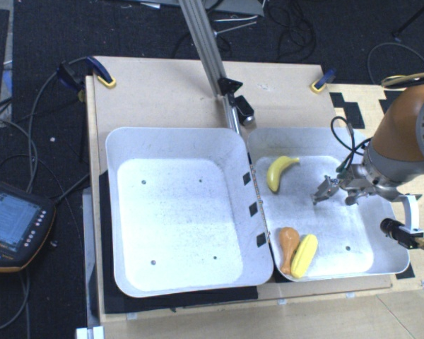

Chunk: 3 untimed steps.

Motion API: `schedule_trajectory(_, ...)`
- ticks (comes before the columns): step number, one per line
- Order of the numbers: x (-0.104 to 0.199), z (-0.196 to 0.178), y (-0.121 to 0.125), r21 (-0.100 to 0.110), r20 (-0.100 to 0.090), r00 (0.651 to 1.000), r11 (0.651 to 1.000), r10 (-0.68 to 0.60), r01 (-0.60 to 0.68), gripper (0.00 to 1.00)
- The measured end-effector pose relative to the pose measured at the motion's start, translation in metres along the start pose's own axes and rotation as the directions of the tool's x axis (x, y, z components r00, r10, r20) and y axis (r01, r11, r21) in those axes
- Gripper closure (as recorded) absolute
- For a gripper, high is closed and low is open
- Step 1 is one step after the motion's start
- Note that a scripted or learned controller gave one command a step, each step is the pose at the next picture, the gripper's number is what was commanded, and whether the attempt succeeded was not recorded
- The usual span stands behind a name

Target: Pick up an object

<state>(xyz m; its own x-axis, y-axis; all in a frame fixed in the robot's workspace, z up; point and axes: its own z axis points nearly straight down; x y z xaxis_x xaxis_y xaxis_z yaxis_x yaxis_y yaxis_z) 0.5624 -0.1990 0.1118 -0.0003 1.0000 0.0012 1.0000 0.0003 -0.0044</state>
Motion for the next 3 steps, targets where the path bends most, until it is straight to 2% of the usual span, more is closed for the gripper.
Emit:
schedule_trajectory(1,-0.001,-0.013,0.001,-0.005,0.002,1.000,1.000,0.000,0.000,1.00)
schedule_trajectory(3,-0.001,-0.097,-0.004,-0.008,0.002,1.000,1.000,0.000,0.000,1.00)
